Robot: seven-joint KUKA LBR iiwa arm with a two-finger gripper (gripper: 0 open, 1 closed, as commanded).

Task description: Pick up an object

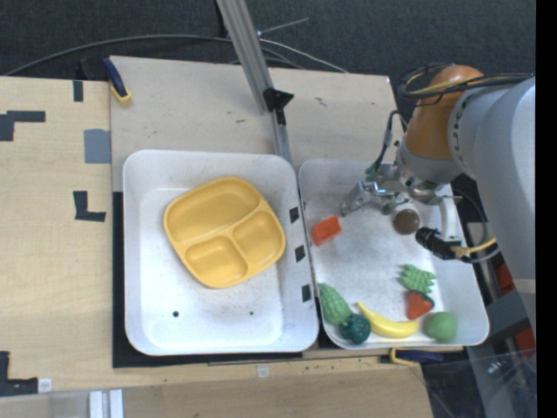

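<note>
My gripper [355, 201] hangs over the upper middle of the right bin [383, 320], with nothing seen in its grasp. An orange block [326, 229] lies just below and to the left of it, a short gap apart. A brown ball [406, 222] sits to the gripper's right, under the wrist. Along the bin's front edge lie a green ridged vegetable [334, 302], a dark teal ball [354, 328], a yellow banana [387, 323], a red strawberry [419, 304], a green lime [441, 326] and a light green leafy piece [417, 278].
The left bin [148, 312] holds a yellow divided plate [224, 230]. A grey metal post [252, 55] slants up from between the bins' far corners. The arm's orange band [435, 120] and grey body cover the right bin's far right corner.
</note>
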